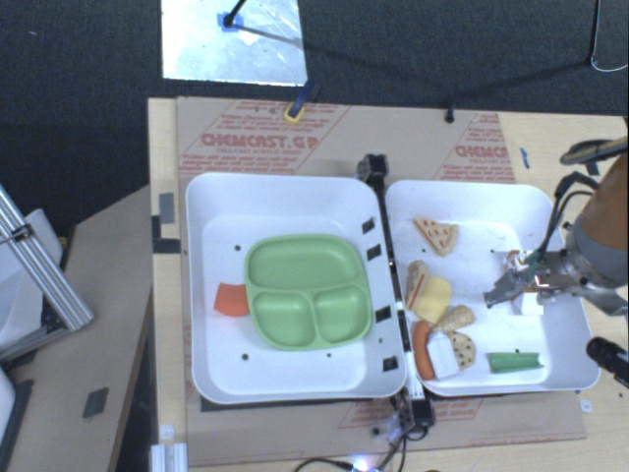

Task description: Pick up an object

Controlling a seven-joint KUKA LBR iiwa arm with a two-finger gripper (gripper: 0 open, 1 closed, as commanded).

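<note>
Tool (503, 291) hung low over the right bin (472, 197) — open or clenched, impossible to tell. Below it lay a green piece (513, 362); toy foods (432, 298) clustered just left — pizza slice (436, 234) above.

The surface (118, 264) is pale wood. On it lies a brown sheet (265, 136) printed with red lettering, and on that sheet the two white bins rest side by side, touching: the left bin (211, 224) and the right bin (536, 209). A yellow and blue clip (298, 106) sits at the sheet's far edge.
</note>
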